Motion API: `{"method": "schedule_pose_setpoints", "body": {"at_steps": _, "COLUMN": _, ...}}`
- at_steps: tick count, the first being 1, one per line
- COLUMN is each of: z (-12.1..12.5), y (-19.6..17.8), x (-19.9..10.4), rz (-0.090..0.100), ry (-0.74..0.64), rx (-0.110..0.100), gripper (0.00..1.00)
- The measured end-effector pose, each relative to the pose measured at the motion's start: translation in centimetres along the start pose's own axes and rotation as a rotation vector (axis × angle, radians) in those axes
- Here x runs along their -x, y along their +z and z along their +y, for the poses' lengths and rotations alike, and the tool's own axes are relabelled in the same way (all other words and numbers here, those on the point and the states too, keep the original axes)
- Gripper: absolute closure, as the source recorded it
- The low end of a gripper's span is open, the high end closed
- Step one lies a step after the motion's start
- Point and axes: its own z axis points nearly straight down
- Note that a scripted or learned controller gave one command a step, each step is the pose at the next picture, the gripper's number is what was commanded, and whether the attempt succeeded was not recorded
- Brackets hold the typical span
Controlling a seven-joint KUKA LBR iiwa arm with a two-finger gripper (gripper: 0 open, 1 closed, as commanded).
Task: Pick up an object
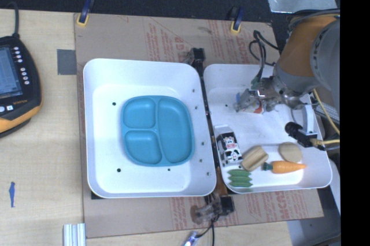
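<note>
My gripper (247,101) hangs low over the upper part of the right bin (231,77), with the grey and orange arm reaching in from the right. Nothing shows beneath it but white bin floor. Toys lie along the front of this bin, well apart from the gripper: a small black-and-white carton (227,146), a green pea pod (240,178), a tan bread piece (254,157), a tan oval piece (290,152) and an orange carrot (283,167).
The left bin (98,123) holds a blue divided plate (157,129). A handheld controller (14,83) lies at the bench's left edge. Clamps (85,11) pin the cardboard sheet at the back.
</note>
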Motion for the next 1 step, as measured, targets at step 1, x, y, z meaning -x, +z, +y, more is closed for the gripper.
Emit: {"method": "schedule_pose_setpoints", "body": {"at_steps": 1, "z": 4.30, "y": -0.07, "x": -0.36, "rz": 0.001, "ry": -0.001, "rx": 0.002, "gripper": 0.00}}
